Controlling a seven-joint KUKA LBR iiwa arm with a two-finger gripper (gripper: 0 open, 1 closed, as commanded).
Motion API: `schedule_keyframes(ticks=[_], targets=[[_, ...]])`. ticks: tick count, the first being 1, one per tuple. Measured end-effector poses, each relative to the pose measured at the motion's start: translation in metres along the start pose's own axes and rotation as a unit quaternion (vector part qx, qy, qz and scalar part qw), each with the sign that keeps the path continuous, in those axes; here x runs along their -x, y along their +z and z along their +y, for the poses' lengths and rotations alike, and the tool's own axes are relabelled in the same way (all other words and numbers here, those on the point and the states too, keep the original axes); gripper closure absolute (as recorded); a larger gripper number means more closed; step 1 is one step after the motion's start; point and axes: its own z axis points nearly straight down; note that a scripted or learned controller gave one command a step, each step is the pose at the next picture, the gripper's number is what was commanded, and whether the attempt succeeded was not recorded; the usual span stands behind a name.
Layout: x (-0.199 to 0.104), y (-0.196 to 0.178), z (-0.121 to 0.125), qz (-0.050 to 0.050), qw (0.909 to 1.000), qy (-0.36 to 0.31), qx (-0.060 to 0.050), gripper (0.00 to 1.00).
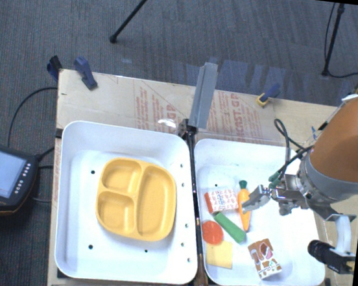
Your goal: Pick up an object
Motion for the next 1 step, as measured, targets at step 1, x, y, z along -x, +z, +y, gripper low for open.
schedule_keyframes(ticks=[1], targets=[[0.0063, 0.0745, 0.1019, 0.0, 0.9943, -0.106, -0.001, 0.0]])
